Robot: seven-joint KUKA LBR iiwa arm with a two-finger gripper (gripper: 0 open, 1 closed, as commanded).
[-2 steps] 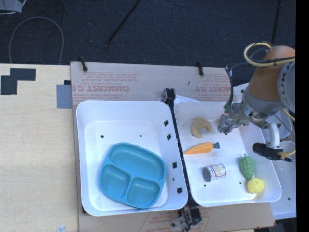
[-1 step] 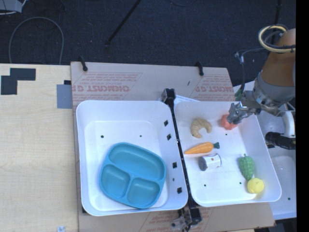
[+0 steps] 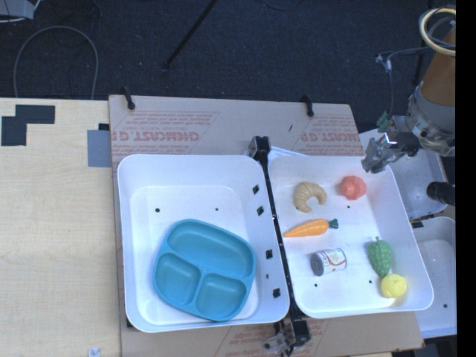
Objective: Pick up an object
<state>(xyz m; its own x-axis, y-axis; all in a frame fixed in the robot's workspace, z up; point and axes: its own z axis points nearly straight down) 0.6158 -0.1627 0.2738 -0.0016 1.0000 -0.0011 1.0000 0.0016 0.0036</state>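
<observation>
Gripper [image 3: 378, 157] over right bin's [image 3: 416, 253] far-right corner, nothing held.
Fingers' state: can't tell. Nearest obj: red tomato [image 3: 353, 187], beside croissant [image 3: 309, 195].

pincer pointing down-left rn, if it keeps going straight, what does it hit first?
Probably the red fruit in the right bin, the nearest thing down-left of the pincer. Depth is unclear, so it could meet the bin's rim first.

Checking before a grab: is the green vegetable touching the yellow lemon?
Touching: the camera view shows the green vegetable meeting the yellow lemon with no gap.
</observation>
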